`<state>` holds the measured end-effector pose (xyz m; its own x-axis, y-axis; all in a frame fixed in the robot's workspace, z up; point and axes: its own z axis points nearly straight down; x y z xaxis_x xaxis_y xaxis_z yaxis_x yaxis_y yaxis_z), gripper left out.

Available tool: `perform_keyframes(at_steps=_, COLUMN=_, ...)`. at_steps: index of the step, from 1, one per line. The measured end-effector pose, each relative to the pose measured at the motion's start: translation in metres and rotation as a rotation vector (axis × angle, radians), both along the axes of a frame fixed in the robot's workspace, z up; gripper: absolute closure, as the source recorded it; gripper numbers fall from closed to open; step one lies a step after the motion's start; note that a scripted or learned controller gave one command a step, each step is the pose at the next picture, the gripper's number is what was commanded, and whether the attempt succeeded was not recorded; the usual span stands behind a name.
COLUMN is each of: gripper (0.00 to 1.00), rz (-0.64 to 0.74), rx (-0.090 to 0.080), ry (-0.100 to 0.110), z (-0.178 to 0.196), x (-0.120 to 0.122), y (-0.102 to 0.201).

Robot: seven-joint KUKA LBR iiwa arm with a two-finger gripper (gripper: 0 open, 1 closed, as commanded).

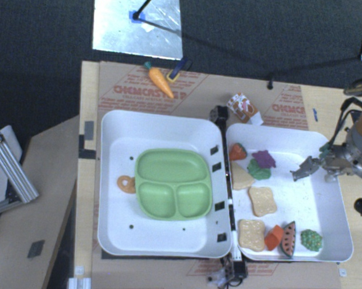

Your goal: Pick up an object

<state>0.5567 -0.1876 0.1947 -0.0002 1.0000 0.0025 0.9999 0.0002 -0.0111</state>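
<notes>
My gripper (299, 173) hangs over the right bin (334, 210), near its right side, above bare bin floor. Nothing shows in it. To its left lie a purple toy (264, 158), a green leafy piece (259, 172) and a red piece (238, 152). Lower in the bin are two toast slices (263, 201) (251, 234), an orange piece (273, 237), a watermelon slice (289, 238) and a green broccoli piece (311, 240). A pale flat slice (241, 177) lies by the bin's left wall.
The left bin (116, 142) holds a green divided plate (172, 183) and a small orange ring (126, 184). Behind the bins on the cardboard lie a toy carrot (161, 81) and a small printed packet (242, 108). A foil sheet (139, 19) lies farther back.
</notes>
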Motion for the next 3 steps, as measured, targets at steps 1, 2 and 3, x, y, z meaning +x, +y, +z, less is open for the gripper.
perform_keyframes(at_steps=1, gripper=0.0, rz=0.003, rx=-0.003, ry=-0.012, z=0.007, x=0.003, y=0.0)
perform_keyframes(at_steps=2, gripper=0.0, rz=0.001, rx=-0.002, ry=-0.009, z=-0.047, x=-0.005, y=-0.006)
perform_keyframes(at_steps=3, gripper=0.0, rz=0.001, rx=-0.001, ry=-0.008, z=-0.108, x=-0.011, y=-0.004)
